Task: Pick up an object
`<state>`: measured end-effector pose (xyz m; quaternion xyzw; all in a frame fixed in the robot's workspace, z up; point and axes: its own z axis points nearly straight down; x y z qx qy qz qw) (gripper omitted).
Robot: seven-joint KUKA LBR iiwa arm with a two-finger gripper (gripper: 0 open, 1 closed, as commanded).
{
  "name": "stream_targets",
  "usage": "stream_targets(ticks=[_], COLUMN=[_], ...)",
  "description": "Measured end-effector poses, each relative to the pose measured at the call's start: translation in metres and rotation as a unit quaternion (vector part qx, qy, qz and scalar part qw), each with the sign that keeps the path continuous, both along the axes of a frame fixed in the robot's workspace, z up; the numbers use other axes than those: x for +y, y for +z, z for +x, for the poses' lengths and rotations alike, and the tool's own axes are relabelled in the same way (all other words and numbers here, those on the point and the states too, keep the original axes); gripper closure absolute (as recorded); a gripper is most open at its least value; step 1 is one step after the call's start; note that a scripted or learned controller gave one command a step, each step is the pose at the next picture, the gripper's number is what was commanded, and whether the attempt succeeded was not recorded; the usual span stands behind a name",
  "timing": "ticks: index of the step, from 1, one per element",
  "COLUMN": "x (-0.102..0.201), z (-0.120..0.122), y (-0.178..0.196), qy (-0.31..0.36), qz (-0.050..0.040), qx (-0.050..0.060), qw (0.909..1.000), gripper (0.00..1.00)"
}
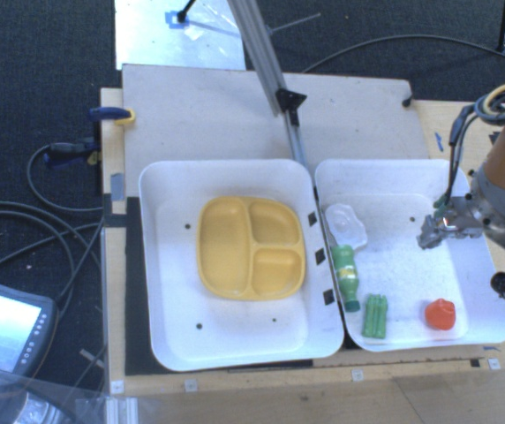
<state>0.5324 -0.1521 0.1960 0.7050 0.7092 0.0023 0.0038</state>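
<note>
You see the jaws point(433, 234) over the right shallow white bin point(482, 329), near its right wall; you cannot tell their spread. From there, the small orange plastic object point(440, 314) lies nearer you, the ridged green block point(375, 315) and green plastic bottle point(346, 276) leftward.

Yellow tray point(251, 246) in the left bin point(166, 325) — gripper point(435, 230) above the right bin's point(491, 325) bottle point(346, 276).

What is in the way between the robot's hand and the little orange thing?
Nothing visible. The end effector hangs over the right bin, and only bare white floor lies between it and the orange object. The green bottle sits off to the left.
</note>
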Motion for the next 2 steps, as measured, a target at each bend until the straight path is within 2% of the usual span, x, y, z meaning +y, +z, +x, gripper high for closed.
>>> stream_targets(ticks=[1, 2], x=[0.0, 0.056], z=[0.002, 0.015], y=[0.032, 0.041], qy=[0.0, 0.003], qz=[0.0004, 0.002], qx=[0.001, 0.002], qw=[1.0, 1.0], gripper=[1.0, 1.0])
